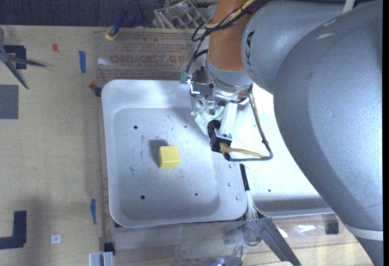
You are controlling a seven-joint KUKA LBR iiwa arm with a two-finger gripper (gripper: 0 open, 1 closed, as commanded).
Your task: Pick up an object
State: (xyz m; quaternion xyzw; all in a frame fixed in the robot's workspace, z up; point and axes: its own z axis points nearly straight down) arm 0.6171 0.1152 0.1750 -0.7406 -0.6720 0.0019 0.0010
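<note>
On the pale wooden bench (48,155), a short strip of blue tape (82,61) lies at about 10 o'clock from the left shallow white plastic bin (112,98). Inside that bin, a little to the 9 o'clock side of its middle, a small yellow cube-shaped block (169,156) sits flat on the floor by itself, clear of every wall. A few dark specks (135,128) are scattered on the floor around it. Towards 1 o'clock from the block and well apart from it, the metal two-finger gripper (203,107) hangs over the bin's 1 o'clock corner, close to the far rim. Nothing can be seen held in it, and from this angle I cannot tell whether it is open or closed, or whether it touches the bin floor. Above it rises the grey arm with its orange band (234,22), which spreads wide across the 3 o'clock side and covers most of the right white bin (279,189). The near part of that bin shows at about 4 o'clock from the block.
</note>
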